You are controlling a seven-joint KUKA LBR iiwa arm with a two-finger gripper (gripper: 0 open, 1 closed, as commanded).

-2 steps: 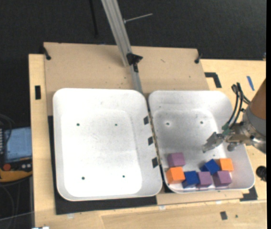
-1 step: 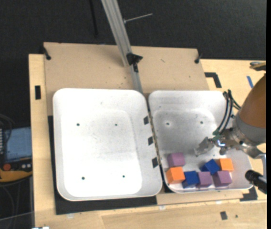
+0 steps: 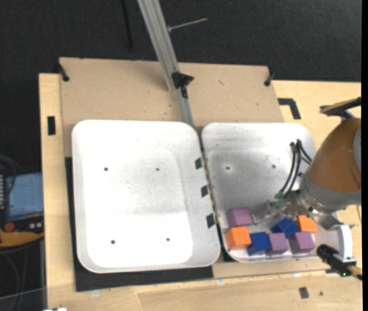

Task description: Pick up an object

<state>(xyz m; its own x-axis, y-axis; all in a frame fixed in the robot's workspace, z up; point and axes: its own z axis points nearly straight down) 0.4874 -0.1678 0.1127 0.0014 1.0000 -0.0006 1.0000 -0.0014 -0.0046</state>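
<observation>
My arm enters from the right, its orange band (image 3: 339,157) hanging over the right-hand bin (image 3: 249,148), and my pincer (image 3: 286,214) is down among the blocks at that bin's near edge; from this slant I cannot tell what state it is in or whether it has anything, since the wrist and cables screen it. The candidate objects are all crowded into the near part of the right bin: a purple block (image 3: 240,216) and an orange block (image 3: 239,237) to the left of the group, a blue block (image 3: 259,243) and a second purple block (image 3: 278,242) along the rim, a third purple block (image 3: 302,242), a small orange block (image 3: 307,224) and another blue block (image 3: 286,227) close under my wrist. Several of these appear to touch one another. My findings on risk: the crowding is the chief hazard, as I judge a descent here could land on a block's top face or straddle two at once, pushing them aside without a grasp. The blocks lie hard against the bin's near wall, so one side may lack clearance. A block caught by a corner could slip out on lifting. The left-hand bin (image 3: 132,186) offers nothing to pick.
</observation>
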